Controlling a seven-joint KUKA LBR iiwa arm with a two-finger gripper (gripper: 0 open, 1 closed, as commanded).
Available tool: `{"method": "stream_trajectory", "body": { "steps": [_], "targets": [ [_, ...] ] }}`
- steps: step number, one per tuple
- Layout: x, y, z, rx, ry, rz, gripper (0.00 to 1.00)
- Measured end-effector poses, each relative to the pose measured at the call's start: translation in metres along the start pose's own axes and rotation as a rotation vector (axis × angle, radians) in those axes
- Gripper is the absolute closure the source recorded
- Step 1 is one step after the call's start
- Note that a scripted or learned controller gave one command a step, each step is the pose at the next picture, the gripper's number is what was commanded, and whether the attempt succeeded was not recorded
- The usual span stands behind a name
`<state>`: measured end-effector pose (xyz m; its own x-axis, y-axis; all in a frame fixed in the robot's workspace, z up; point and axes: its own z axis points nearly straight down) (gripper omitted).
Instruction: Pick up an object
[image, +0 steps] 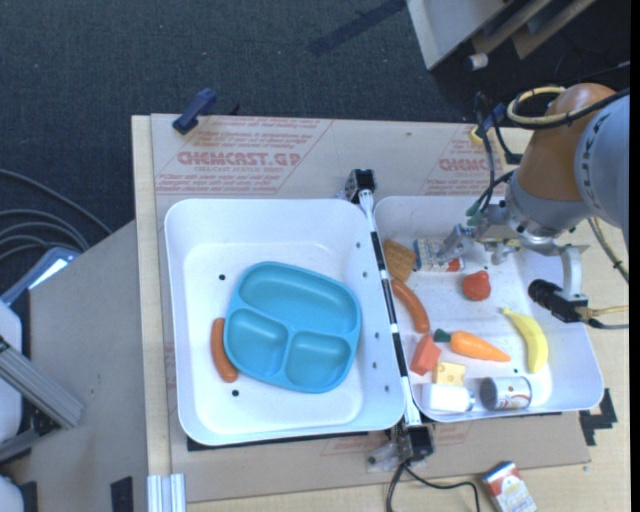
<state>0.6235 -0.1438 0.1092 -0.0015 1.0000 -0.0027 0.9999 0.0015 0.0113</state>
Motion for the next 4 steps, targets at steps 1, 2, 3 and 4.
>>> {"method": "stream_trajectory", "body": {
  "steps": [1,2,3,4],
  "targets": [
    [0.007,0.008,0.02,0.005,0.001,0.001,0.0],
    [0.008,0.01,0.01,0.001,0.001,0.0,1.0],
    [0.008,0.01,0.01,0.001,0.001,-0.001,0.0],
    [0.01,-0.031,0.025,0.015,0.004,0.002,0.0]
  ]
}}
